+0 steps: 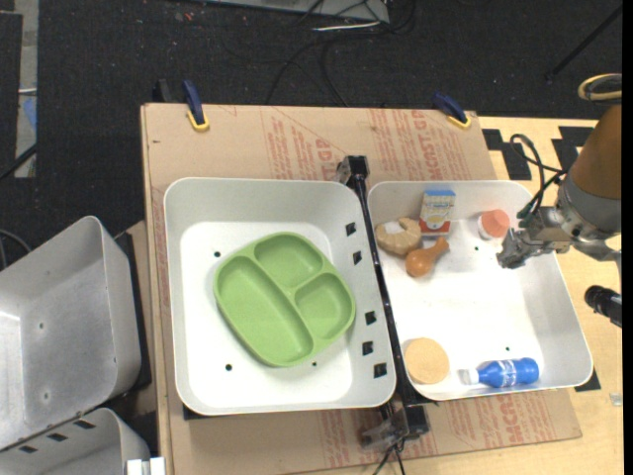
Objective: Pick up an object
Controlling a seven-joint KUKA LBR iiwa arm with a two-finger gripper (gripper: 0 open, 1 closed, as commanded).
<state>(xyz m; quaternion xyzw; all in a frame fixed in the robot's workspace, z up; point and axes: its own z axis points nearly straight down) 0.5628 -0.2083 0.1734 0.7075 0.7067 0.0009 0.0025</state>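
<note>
Orange-capped pale small jar [494, 224] (upright) beside gripper [513, 255].

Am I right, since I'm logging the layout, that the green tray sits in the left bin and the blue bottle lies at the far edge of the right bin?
Not quite. The camera view shows the blue bottle lying at the near edge of the right bin, beside a round tan piece. The green tray does sit in the left bin.
</note>
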